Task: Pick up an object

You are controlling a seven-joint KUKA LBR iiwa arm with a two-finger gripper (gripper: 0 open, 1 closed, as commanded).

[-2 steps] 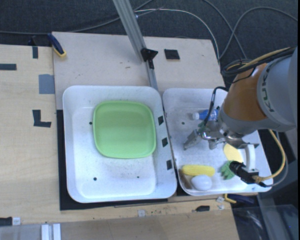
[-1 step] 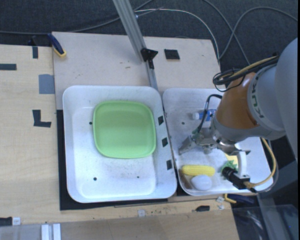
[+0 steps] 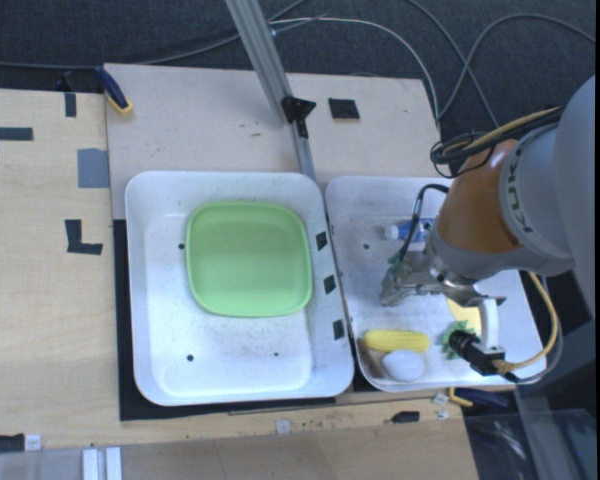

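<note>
My gripper (image 3: 393, 290) hangs low over the middle of the right bin (image 3: 352, 218), with the grey arm and its orange band reaching in from the right. A yellow corn cob (image 3: 396, 341) lies at the bin's front, just below the gripper. In front of the cob sits a white rounded object (image 3: 404, 365). A small white and blue tube (image 3: 401, 231) lies behind the gripper, partly covered by the wrist. A yellow piece (image 3: 464, 312) and a small green piece (image 3: 449, 340) peek out beside the wrist. I see nothing held in the gripper.
The left bin (image 3: 150, 268) holds a square green plate (image 3: 249, 258). A slanted metal pole (image 3: 265, 53) crosses behind the bins. Cables trail over the dark floor at the back right.
</note>
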